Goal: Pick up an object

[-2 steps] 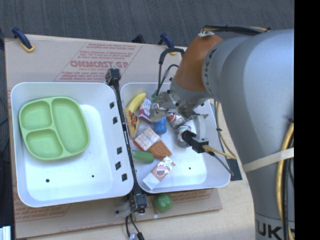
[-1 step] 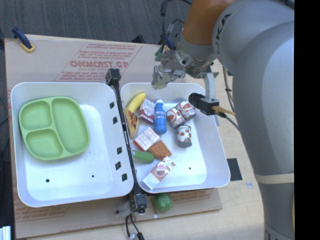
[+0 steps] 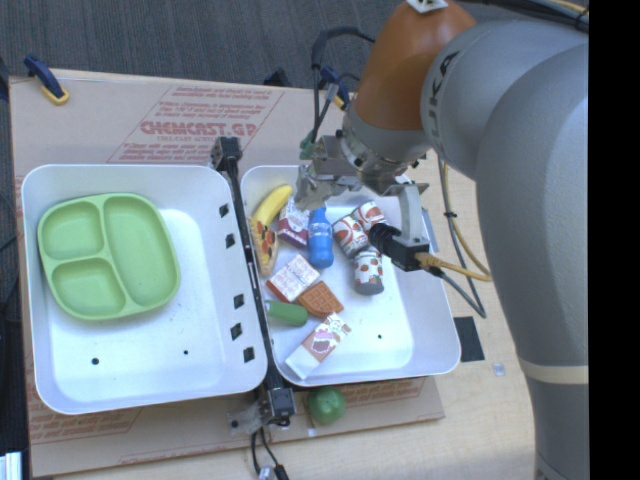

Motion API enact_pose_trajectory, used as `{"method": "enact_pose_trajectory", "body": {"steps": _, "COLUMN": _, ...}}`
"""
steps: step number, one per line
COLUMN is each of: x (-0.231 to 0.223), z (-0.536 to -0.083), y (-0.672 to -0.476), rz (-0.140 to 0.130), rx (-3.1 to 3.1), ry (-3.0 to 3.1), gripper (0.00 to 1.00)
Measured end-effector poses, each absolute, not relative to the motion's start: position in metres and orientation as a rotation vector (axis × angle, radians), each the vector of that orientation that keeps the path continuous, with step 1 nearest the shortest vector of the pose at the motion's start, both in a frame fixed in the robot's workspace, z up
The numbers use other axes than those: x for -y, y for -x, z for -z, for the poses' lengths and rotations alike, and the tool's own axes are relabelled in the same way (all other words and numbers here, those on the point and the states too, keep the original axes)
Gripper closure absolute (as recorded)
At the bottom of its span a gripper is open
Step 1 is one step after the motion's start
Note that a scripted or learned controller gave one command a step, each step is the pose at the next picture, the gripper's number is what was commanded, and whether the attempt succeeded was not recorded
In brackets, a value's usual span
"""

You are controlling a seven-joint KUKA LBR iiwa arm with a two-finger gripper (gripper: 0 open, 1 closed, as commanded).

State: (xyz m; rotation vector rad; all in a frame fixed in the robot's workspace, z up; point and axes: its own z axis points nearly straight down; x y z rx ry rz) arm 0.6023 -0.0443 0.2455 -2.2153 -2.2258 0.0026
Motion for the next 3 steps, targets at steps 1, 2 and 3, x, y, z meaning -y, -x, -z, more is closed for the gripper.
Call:
{"method": "enact_pose_trajectory", "body": {"steps": 1, "x": 0.037, "z": -0.241, "y": -0.508, "rz": -0.004, "rx": 2.226, "ry": 2.214, "gripper": 1.00}}
{"method": "enact_pose_trajectory", "body": {"steps": 2, "x": 0.102, "z": -0.161, "y": -0.539, "rz": -0.007, "rx": 2.225, "ry": 2.214, "gripper": 1.00}}
{"method": "enact_pose_trajectory", "body": {"steps": 3, "x": 0.101, "z": -0.162, "y": -0.540, "rz": -0.005, "rx": 2.227, "ry": 2.213, "gripper": 0.00}}
